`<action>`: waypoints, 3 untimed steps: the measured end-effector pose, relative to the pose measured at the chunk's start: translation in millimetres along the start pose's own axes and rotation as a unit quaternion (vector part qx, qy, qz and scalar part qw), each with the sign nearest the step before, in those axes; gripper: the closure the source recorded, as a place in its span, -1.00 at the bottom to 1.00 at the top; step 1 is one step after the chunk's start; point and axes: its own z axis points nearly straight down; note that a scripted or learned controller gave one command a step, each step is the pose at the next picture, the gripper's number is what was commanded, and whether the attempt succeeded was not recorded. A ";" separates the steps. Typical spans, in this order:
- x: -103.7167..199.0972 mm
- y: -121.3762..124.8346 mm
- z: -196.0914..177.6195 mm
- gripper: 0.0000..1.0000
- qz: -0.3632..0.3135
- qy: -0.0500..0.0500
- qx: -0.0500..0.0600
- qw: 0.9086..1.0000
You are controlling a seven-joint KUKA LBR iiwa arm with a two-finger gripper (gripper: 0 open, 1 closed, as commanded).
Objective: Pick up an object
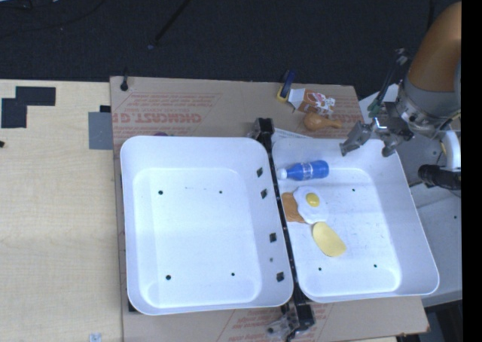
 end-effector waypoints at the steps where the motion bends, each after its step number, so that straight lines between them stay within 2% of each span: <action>1: 46.0 -2.6 137.8 -1.00 0.001 0.001 0.005 1.000; 2: -0.3 1.0 136.5 -1.00 0.003 -0.003 -0.003 1.000; 3: 32.7 1.2 136.9 -1.00 0.001 -0.001 -0.002 1.000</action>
